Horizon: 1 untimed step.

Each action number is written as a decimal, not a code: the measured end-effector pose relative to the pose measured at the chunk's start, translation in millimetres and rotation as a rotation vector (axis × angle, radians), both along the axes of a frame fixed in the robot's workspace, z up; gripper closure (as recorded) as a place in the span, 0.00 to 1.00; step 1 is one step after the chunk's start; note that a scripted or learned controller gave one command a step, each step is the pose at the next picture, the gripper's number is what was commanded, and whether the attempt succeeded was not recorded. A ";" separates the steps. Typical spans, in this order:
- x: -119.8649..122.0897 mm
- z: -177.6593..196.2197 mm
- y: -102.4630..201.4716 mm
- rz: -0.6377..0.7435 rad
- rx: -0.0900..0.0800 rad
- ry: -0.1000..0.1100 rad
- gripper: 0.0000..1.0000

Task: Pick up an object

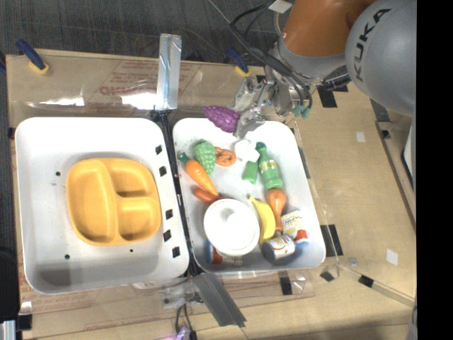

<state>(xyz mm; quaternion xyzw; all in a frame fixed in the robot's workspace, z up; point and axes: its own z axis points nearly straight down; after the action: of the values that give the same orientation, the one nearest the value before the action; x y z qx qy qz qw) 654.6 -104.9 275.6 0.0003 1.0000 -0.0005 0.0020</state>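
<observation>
Gripper (249, 122), upper centre of frame, hangs over right bin's (306, 190) top edge, beside purple grapes (221, 117); jaw state can't be told. Best approach: centre over grapes, descend vertically, close w/o nudging neighbours.

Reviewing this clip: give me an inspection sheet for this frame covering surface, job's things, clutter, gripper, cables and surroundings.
Surface: bench bearing two white bins; left bin, right bin.
Job's things: right bin holds a carrot, green bottle, banana, white bowl and other toy foods; purple grapes at its top rim.
Clutter: yellow divided tray in the left bin.
Gripper: gripper at the right bin's top edge beside the grapes; nothing seen between its fingers.
Cables: dark cables running to the wrist.
Surroundings: blue clamps on the bench's far edge.
</observation>
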 end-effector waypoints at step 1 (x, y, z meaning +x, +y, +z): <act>1.0 11.2 0.0 0.001 -0.001 -0.004 1.00</act>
<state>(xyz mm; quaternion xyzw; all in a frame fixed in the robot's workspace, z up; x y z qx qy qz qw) 655.5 -104.9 286.9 0.0000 1.0000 -0.0008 0.0039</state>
